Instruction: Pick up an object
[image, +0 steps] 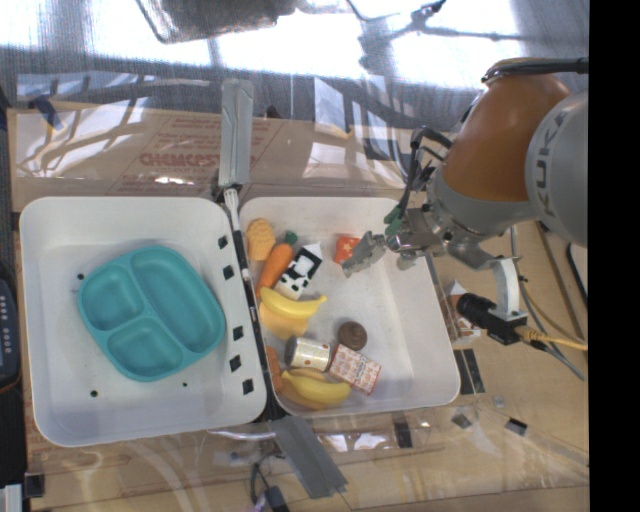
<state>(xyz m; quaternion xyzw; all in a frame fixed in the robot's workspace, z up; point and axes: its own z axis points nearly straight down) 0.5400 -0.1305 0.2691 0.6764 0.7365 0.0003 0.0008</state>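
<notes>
Arm (510, 140), grey with orange band, enters from 3 o'clock and bends down over the right bin (420, 340), its gripper (372, 252) hanging low at that bin's 1 o'clock corner, fingers apparently spread with nothing between them, just beside a small red-orange object (346, 247). Left bin (50, 300) holds a teal divided plate (150, 312) with bare floor along its rim. Right bin's clutter sits toward 9 and 6 o'clock: bananas (288, 308), carrot (275, 264), brown disc (351, 335); its 3 o'clock side lies open.
</notes>
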